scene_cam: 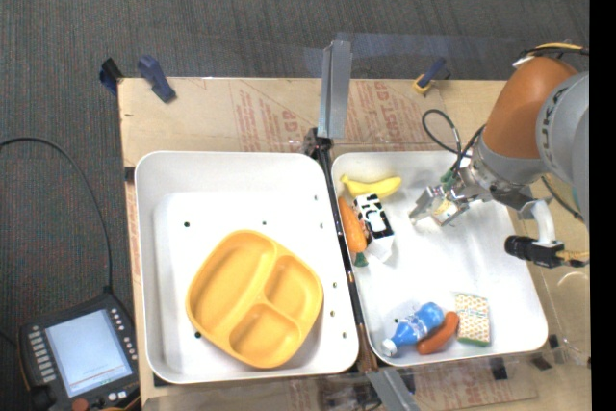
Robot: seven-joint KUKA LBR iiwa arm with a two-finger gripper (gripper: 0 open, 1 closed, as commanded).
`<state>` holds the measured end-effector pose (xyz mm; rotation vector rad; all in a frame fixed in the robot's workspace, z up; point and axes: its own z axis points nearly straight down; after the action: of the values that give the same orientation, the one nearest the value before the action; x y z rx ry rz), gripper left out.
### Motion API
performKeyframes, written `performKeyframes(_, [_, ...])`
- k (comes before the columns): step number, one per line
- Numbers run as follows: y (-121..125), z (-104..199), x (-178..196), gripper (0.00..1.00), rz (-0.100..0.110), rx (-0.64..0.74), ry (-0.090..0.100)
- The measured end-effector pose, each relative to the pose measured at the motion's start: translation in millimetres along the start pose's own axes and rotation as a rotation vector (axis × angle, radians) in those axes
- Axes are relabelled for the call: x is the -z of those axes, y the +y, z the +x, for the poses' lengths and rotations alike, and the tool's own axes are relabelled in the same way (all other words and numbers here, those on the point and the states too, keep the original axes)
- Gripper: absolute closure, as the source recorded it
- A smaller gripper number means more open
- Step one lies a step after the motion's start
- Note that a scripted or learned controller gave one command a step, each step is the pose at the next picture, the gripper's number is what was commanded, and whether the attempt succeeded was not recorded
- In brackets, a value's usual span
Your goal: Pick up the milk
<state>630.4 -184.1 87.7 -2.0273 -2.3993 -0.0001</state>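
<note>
Camera view progress: nothing grabbed yet
Gripper: looks spread, holding 0 items
Milk: just left of gripper, untouched

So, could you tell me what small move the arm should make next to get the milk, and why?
Probably shift the tool toward the view's left and lower over the milk, since it hangs apart from the carton, which lies between the banana and carrot.
</note>
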Motion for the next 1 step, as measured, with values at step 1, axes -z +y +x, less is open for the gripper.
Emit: performKeyframes(1, [0.5,0.8,9.3,1.00,0.000,0.001,0.002])
